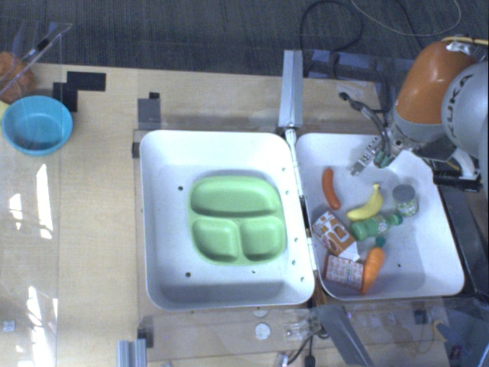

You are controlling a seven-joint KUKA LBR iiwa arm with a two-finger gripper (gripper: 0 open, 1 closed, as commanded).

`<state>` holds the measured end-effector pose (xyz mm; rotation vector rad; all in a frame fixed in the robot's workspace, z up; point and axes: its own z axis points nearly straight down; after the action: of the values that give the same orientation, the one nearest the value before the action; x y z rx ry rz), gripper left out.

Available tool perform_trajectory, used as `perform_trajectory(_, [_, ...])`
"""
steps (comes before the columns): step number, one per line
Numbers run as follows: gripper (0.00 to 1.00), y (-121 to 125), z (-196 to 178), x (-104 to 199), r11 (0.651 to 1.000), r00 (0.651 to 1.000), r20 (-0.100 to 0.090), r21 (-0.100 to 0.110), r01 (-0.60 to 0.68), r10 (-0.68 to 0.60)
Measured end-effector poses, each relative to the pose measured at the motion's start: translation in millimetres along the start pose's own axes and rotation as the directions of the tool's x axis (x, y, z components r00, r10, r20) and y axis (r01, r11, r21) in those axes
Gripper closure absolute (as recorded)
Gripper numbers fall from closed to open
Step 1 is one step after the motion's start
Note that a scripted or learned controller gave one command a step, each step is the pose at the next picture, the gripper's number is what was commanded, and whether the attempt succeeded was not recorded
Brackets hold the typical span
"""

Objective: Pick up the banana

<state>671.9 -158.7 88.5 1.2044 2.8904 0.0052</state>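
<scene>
The curved yellow banana (367, 204) lies in the right shallow white bin (439, 277). The claw (372, 157) hangs above it, apart. Whether it is clenched, I cannot tell.

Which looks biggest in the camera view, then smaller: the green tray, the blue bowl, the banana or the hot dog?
1. Green tray
2. Blue bowl
3. Banana
4. Hot dog, only slightly smaller than the banana, so that pair is close.

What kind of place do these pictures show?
Probably a robotics lab test bench: a grey robot arm reaches over two white bins holding toy food such as a banana, with loose cables on carpet behind.
</scene>
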Motion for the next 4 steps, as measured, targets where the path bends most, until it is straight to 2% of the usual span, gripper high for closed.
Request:
perform_trajectory(1, [1.0,-40,-79,-21,0.991,0.991,0.003,0.0,-0.135,0.135])
perform_trajectory(2, [0.0,-40,-79,-21,0.991,0.991,0.002,0.0,-0.135,0.135])
perform_trajectory(3, [0.0,-38,3,-24,0.996,0.996,-0.023,0.018,0.091,-0.091])
perform_trajectory(4, [0.0,-38,2,-24,0.99,0.99,-0.015,0.01,-0.141,0.141])
